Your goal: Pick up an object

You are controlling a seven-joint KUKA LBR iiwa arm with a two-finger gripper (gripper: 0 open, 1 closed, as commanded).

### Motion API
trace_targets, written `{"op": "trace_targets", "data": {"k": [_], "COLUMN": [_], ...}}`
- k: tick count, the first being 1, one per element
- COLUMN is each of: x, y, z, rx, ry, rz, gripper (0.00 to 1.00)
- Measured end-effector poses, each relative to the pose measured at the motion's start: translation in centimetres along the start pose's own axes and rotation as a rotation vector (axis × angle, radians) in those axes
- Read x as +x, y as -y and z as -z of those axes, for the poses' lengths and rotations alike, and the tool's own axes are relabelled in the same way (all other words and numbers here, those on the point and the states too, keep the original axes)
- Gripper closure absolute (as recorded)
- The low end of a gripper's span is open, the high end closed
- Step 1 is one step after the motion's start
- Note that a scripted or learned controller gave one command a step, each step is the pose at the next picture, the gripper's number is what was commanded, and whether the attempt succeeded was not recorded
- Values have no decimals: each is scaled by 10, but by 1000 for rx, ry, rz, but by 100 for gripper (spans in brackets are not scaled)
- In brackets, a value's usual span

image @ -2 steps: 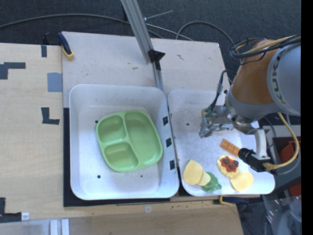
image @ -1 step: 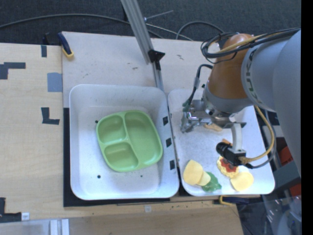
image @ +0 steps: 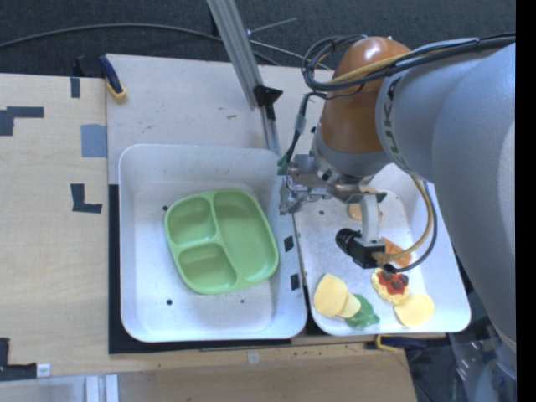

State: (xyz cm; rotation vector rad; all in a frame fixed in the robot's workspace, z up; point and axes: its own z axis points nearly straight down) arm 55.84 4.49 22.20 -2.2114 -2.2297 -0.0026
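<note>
My gripper hangs low over the left edge of the right bin, beside the wall the two bins share. Nothing can be seen in its grasp. Toward the front of the right bin lie small toy foods: a yellow piece, a green piece, a red and yellow piece, a yellow disc and an orange piece. All of them lie to the right of the gripper and nearer the front. A tan piece peeks out under the wrist.
A green divided plate lies in the middle of the left bin. A slanted metal pole rises behind the bins. The grey arm with its orange band covers the back of the right bin.
</note>
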Motion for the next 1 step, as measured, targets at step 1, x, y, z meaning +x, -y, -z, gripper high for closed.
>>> {"op": "trace_targets", "data": {"k": [1], "x": [44], "y": [-12], "z": [7], "rx": [1], "ry": [0], "rz": [-2], "gripper": [100]}}
